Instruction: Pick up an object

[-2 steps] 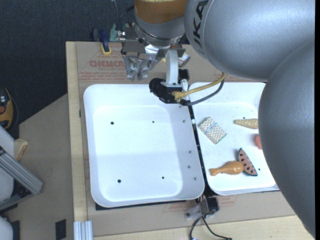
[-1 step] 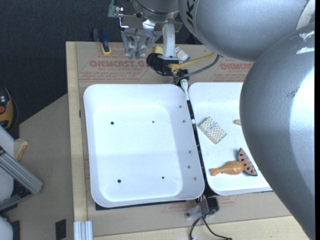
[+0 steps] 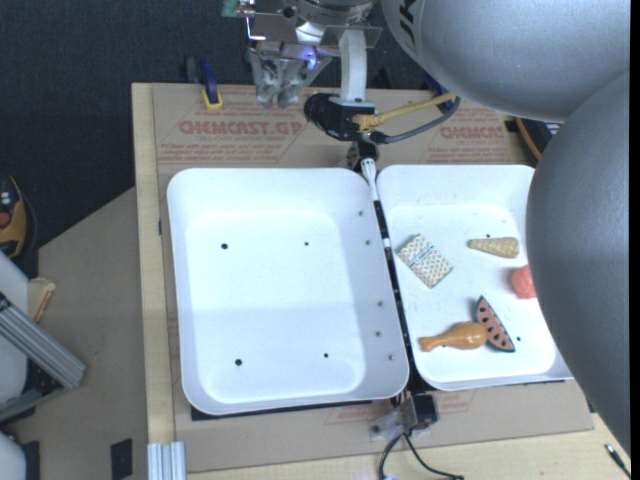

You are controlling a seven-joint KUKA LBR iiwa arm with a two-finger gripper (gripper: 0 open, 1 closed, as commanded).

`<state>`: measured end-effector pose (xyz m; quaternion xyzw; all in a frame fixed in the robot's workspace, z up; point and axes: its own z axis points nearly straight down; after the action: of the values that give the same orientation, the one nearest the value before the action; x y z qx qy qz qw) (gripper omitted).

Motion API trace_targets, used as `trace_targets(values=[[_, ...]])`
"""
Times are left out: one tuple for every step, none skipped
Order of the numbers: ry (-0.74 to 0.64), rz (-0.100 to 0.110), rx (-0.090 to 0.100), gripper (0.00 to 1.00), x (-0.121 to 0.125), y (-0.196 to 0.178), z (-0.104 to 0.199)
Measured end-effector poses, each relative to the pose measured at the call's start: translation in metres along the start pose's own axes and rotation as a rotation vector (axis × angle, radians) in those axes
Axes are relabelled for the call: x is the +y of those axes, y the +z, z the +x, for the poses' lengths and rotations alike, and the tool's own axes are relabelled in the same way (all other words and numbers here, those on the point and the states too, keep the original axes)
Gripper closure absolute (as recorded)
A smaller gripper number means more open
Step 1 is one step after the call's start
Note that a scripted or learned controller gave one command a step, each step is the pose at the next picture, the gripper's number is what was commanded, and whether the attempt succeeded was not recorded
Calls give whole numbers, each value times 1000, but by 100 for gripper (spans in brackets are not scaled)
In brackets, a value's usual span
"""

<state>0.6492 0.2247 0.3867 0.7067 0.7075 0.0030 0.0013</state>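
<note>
Bench [image 3: 270, 438] — fingers [image 3: 278, 88] above bins [image 3: 200, 268]

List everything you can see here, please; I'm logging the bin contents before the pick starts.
left bin: one, white, left half of bench
right bin: one, white, beside it
patterned packet: one, pale, right bin near divider
cone: one, tan, right bin, upper part
pink object: one, right bin, partly behind arm
watermelon slice: one, red and dark, right bin, lower part
drumstick: one, orange-brown, beside the slice
arm: one, grey, upper right
gripper: one, above the bench's far edge
</note>
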Motion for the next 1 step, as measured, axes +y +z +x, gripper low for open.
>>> trace_targets(values=[[-1,-2,0,100,4,-65,1]])
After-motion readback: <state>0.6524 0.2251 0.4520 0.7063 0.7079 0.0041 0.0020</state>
